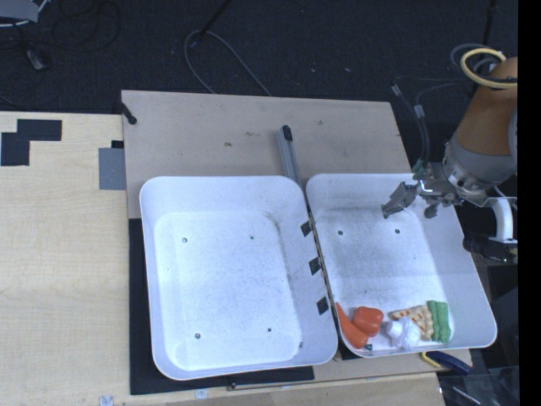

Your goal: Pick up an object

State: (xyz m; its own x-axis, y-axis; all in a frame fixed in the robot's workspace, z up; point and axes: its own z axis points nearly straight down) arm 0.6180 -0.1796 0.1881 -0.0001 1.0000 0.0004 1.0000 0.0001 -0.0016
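Two shallow white plastic bins sit side by side on a pale wooden desk [211,138]. Right bin [380,252], lower corner: an orange-red rounded toy [363,321], a white lump [399,334] and a green ridged piece [439,320], touching. At upper right, the grey gripper [412,200] hovers, fingers spread and empty, well apart from them.

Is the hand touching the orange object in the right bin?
Apart. The camera view shows the hand at the bin's far end, the orange object at its near end.
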